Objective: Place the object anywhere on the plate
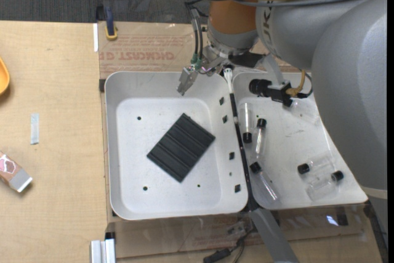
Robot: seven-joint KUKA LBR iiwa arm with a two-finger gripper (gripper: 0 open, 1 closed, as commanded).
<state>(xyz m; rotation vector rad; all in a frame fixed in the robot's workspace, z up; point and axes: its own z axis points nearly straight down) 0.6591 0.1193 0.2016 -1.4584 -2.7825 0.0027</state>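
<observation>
Camera view: you are seeing the hand (pixel 206 72) hovering at the left bin's (pixel 123 194) back rim, fingers apart and gripping nothing. The black ribbed plate (pixel 181 147) is lying mid-bin. The clear black-capped tubes (pixel 253 132) are waiting in the right bin (pixel 332 194); pickup likely comes next.

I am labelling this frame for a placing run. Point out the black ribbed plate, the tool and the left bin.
black ribbed plate (pixel 181 147), camera view, middle of its top.
tool (pixel 184 84), camera view, its tip.
left bin (pixel 132 197), camera view, bare floor near corner.
</observation>
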